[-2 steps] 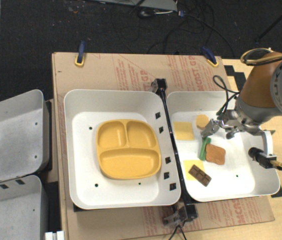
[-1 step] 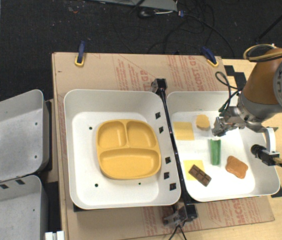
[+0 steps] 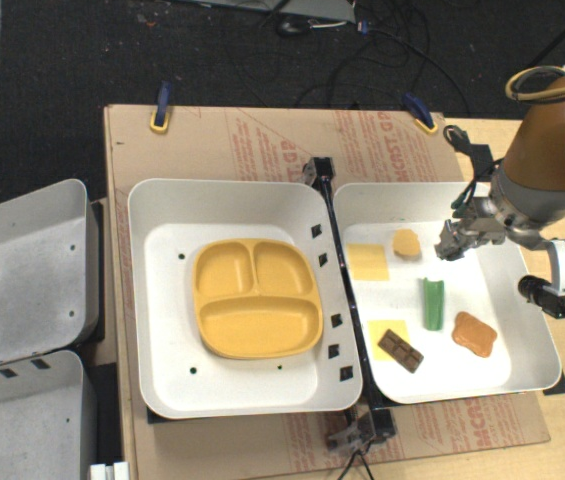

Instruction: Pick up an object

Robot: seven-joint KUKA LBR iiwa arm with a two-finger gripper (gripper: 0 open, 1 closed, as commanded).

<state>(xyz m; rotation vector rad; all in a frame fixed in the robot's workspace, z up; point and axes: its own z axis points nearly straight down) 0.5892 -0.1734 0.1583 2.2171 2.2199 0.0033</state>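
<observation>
Nearest the camera, along the front of the right bin (image 3: 522, 373), lie a dark brown block (image 3: 400, 349) on a pale yellow square (image 3: 385, 334), and beside them an orange-brown lump (image 3: 474, 335), rough-looking and rounded like a piece of fried food. Just behind these a green bar (image 3: 433, 304) lies lengthwise, smooth and straight-edged. Farther back sit a flat yellow slice (image 3: 368, 262), thin and square, and a small round orange-yellow piece (image 3: 407, 244). In the left bin (image 3: 152, 268) rests a yellow tray (image 3: 258, 297) with three compartments, glossy like moulded plastic, with rounded corners. Both bins are shallow white shells with smooth walls, standing on a cardboard sheet (image 3: 212, 138) held at the back by clips. As for the task, nothing appears lifted: every object lies on the bin floor. The gripper (image 3: 453, 244) hangs over the back of the right bin, near the round piece and apart from it, with nothing visible between its tips; how far they are parted I cannot tell. The picking itself seems wholly left: choose a piece, descend, close, raise.
</observation>
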